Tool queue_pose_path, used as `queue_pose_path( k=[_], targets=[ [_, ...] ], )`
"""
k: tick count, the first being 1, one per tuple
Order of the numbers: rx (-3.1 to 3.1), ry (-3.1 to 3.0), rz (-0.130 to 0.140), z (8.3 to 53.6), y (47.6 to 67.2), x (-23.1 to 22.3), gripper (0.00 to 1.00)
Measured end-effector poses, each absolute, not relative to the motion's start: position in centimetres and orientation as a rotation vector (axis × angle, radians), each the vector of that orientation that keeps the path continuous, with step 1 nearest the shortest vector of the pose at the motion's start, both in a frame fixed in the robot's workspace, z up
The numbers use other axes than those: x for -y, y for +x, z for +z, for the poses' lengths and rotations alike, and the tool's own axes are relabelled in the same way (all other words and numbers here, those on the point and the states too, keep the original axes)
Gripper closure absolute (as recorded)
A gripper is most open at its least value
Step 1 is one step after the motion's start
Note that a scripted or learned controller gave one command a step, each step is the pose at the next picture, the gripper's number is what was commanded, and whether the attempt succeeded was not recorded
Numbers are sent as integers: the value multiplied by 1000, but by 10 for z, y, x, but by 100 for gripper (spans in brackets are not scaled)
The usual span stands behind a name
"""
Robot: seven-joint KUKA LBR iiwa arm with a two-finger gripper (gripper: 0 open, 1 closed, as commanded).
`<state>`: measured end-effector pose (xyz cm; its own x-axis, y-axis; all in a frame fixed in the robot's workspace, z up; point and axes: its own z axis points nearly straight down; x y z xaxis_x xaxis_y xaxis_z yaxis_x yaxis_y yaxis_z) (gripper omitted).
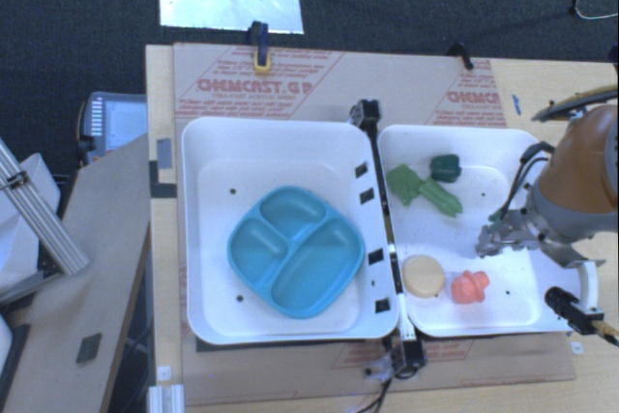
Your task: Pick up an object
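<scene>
In the right bin (508,160) lie a dark green pepper-like piece (445,167), a light green toy (423,189), a tan round cookie (424,276) and a pink-red toy (470,286). My gripper (495,239) hangs over the right part of this bin, just above and right of the pink-red toy and right of the cookie. Nothing shows between its fingers. The grey arm with its orange band (585,171) comes in from the right.
The left bin (208,208) holds a blue divided plate (293,250). A black divider clip strip (372,198) runs between the bins. Cardboard (290,82) lies under both bins.
</scene>
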<state>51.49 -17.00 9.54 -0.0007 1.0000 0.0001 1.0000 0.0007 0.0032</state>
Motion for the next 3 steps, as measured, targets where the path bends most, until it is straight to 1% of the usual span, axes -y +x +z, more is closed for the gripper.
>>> queue_pose_path(
  k=[1,2,3],
  targets=[
    [-2220,2212,6,156,523,176,100],
    [-2220,2210,7,221,528,177,100],
    [-2221,2211,6,275,530,177,100]
  ],
)
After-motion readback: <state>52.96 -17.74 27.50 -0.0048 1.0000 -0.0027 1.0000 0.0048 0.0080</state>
